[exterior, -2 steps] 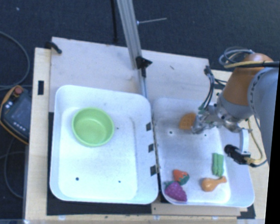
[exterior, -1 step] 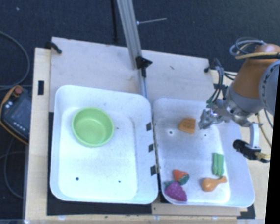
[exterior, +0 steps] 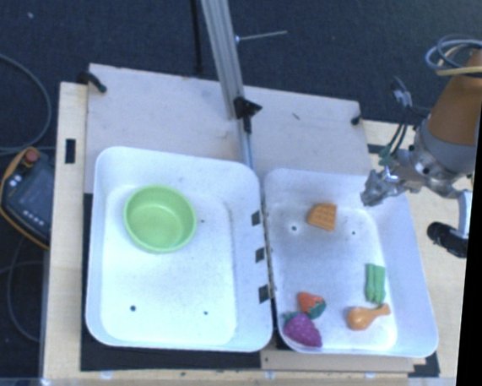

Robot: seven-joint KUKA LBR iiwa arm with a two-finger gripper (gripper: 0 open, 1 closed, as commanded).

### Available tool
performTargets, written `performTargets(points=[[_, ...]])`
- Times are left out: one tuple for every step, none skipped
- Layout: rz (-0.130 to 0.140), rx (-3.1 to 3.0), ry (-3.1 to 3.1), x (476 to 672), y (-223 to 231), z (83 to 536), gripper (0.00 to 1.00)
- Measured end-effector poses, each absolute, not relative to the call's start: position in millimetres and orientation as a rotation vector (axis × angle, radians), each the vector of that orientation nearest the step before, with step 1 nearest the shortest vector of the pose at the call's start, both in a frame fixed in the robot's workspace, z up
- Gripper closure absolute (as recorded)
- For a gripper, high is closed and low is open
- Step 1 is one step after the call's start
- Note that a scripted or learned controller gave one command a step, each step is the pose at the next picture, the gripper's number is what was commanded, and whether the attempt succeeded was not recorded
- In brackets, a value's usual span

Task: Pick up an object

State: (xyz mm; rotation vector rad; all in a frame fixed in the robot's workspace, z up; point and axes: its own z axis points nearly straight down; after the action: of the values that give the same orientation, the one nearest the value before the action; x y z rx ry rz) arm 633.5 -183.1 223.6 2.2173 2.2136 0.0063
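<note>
My gripper (exterior: 375,192) hangs over the far right corner of the right bin (exterior: 411,272), with nothing visibly between its fingers. An orange block (exterior: 323,216) lies to its left in the far half of that bin. A green stick (exterior: 375,282) lies near the right wall. Along the near edge sit an orange drumstick-shaped toy (exterior: 366,315), a small orange-and-green carrot-like toy (exterior: 310,303) and a purple grape bunch (exterior: 303,329).
The left bin (exterior: 212,312) holds a green bowl (exterior: 161,217) in its far left part. A slanted metal pole (exterior: 225,51) rises from the far side between the bins. A pendant with an orange rim (exterior: 27,194) lies left of the bench.
</note>
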Motion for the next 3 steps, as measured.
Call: performTargets(points=[[0.003,2.218,2.221,634.3,-183.8,234.6,1.00],[0.004,2.213,2.228,624.0,-134.5,246.5,1.00],[0.005,2.212,2.230,617.0,-79.1,256.8,1.00]])
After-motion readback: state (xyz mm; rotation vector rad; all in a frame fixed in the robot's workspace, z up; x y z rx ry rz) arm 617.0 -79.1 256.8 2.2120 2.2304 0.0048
